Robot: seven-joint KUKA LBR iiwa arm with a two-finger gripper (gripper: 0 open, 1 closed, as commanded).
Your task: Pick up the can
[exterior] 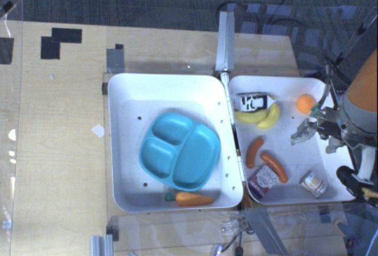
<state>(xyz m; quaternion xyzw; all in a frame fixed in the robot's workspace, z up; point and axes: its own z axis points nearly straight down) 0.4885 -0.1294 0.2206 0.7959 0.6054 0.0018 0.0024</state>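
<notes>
Sitting in the left bin, a blue divided plate lies above a carrot. Rightward, 2 sausages precede the can, low in the right bin; the gripper hovers above it, jaws spread, holding nothing.

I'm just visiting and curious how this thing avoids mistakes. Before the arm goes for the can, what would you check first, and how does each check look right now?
1. Can in view, lower right of the right bin: ok.
2. Space around the can free; the nearest sausage lies apart from it: ok.
3. Gripper above the can: not ok, it sits up-left of it.
4. Gripper carrying nothing: ok, nothing shows between its fingers.
5. Can upright: cannot tell, it looks tilted or on its side.
</notes>
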